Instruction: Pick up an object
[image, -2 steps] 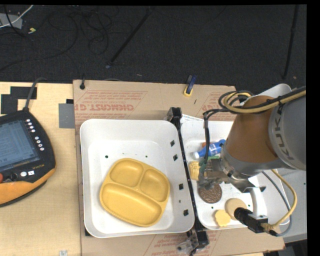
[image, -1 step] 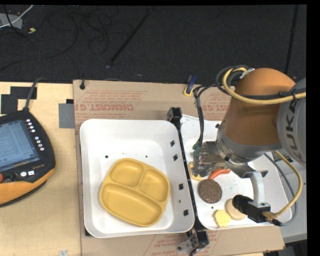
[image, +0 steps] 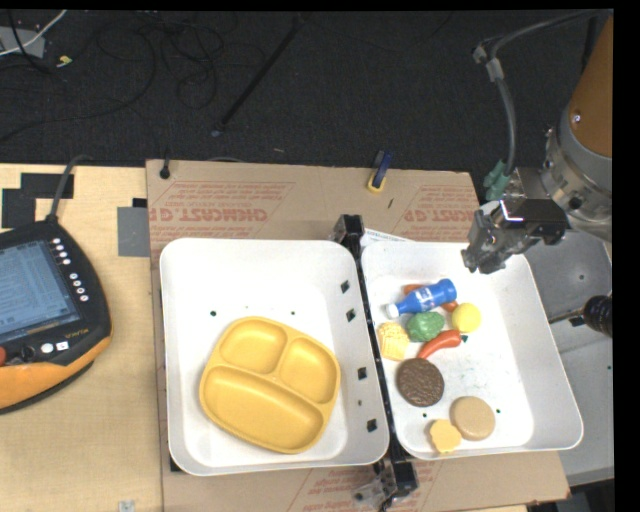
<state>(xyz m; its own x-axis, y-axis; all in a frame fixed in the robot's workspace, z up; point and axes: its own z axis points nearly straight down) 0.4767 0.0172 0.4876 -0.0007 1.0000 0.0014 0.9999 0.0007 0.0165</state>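
target: small blue plastic toy bottle (image: 429, 296) in right white bin (image: 545, 400), probably light, stiff, slippery; grab mid-body
pincer (image: 487, 262): above bin's top edge, grip state can't tell

Tray (image: 270, 385) in left bin (image: 250, 262) (toys (image: 432, 330) right)

The arm reaches in from the right, its grey body and orange band showing at the upper right corner. From there the wrist angles down and to the left, a pale cable looping up and over it from above. The hand (image: 487, 258) hangs at the end of the wrist, dark and blocky, pointing downward and slightly left. It hovers in the air with nothing visible between its tips. From this slant I cannot make out how the tips themselves are set.
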